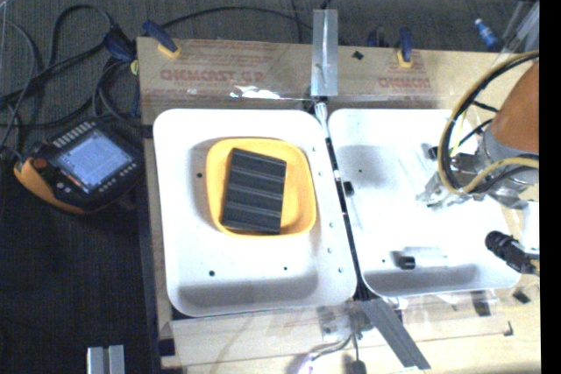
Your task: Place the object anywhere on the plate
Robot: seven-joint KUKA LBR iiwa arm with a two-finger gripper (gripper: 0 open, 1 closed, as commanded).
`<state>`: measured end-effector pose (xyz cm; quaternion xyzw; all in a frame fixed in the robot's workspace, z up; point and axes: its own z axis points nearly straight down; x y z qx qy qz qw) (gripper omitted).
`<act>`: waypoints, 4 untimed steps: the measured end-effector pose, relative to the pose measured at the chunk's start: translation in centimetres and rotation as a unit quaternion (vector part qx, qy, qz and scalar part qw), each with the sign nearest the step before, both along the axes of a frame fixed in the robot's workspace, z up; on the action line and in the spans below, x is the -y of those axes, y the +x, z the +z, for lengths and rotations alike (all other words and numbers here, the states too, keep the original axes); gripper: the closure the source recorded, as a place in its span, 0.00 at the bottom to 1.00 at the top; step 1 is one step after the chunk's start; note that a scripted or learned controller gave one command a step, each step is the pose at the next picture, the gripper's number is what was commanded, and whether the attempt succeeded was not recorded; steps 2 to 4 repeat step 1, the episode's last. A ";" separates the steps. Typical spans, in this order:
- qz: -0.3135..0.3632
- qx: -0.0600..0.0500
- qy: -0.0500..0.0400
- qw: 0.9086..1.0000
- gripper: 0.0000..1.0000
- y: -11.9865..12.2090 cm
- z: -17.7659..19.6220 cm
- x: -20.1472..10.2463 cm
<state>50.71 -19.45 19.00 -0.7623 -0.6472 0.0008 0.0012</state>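
Dark ribbed block (255,189) lying flat on the yellow plate (303,199) in the left bin (175,215).

The block is resting near the plate's centre, its long axis running from the plate's far edge toward its near edge and leaning slightly, with its ribs crossing that axis. Right of the plate, the right bin (377,188) is sitting just beside the left bin, their rims touching. The gripper (436,191) is hanging over the right bin, well apart from the plate, with yellow and black cables (456,144) looping around the wrist; whether it is released or clenched cannot be told. Left of the plate, off the bench, a handheld controller (83,166) is lying on the carpet.
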 end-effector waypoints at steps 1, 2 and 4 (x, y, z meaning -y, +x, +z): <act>0.000 0.000 0.000 1.000 0.00 0.0 0.0 0.0; 0.000 0.000 0.000 1.000 0.00 0.0 0.0 0.0; 0.000 0.000 0.000 1.000 0.00 0.0 0.0 0.0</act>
